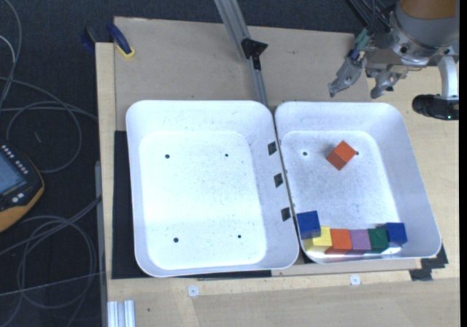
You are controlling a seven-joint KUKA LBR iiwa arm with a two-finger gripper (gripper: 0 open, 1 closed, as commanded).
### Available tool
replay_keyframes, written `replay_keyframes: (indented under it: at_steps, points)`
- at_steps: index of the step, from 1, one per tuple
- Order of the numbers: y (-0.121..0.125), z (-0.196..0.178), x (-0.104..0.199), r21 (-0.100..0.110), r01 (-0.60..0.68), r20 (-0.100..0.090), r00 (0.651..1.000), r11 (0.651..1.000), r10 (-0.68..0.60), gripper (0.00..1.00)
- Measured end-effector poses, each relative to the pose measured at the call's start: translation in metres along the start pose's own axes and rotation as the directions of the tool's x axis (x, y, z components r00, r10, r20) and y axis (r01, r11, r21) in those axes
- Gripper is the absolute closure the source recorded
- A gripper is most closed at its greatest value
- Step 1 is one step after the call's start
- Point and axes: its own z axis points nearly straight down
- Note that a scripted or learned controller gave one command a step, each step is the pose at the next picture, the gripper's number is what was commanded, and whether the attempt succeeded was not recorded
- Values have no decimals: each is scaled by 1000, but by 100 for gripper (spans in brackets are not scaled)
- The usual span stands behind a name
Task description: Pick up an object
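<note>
**Right bin: loose blocks, arm above far rim**

Item 1. Orange block [341, 155], lying alone on the floor of the right bin [408, 172], in its far half, tilted so that one corner points toward the camera. Nothing touches it.

Item 2. Row of blocks along the near wall of the same bin: blue block [308, 222] at the left end, then yellow block [321, 237], a second orange block [341, 239], purple block [360, 239], green block [378, 237] and another blue block [395, 233] at the right end. They sit packed together, touching side to side.

Item 3. Left bin [197, 194], white, set just beside the right bin, the two rims meeting at the middle.

Item 4. Gripper [363, 85], hanging over the tabletop [306, 55] just beyond the far rim of the right bin, well apart from the lone orange block. Fingers spread, with nothing between them.

Item 5. Metal pole [233, 19], slanting down to the seam between the bins.
</note>
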Motion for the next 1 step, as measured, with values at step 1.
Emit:
replay_keyframes:
  at_steps: [1]
  points:
    - [-49,43,2,7,-2,0,1000,1000,2,0]
